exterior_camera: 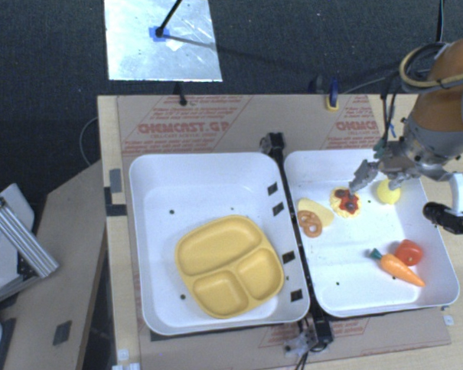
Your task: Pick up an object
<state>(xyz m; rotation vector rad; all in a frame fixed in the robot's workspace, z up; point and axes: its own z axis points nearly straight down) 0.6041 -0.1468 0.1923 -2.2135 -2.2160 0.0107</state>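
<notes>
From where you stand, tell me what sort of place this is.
Probably a robotics lab test bench: two white bins on a cardboard-lined bench, toy food like a carrot, and a robot arm reaching in.

arm (442,94) cut off at right edge, end effector (375,174) fingers too blurred to read, yellow ball (388,193) partly hidden behind it

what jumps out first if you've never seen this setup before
The big yellow divided tray dominates the left bin, lying slightly askew. In the right bin small toy foods are scattered: a carrot beside a red tomato-like piece near the front, a pretzel close to the divider, and a yellow round piece at the back. The gripper hangs just above a small pizza-like piece.
</notes>
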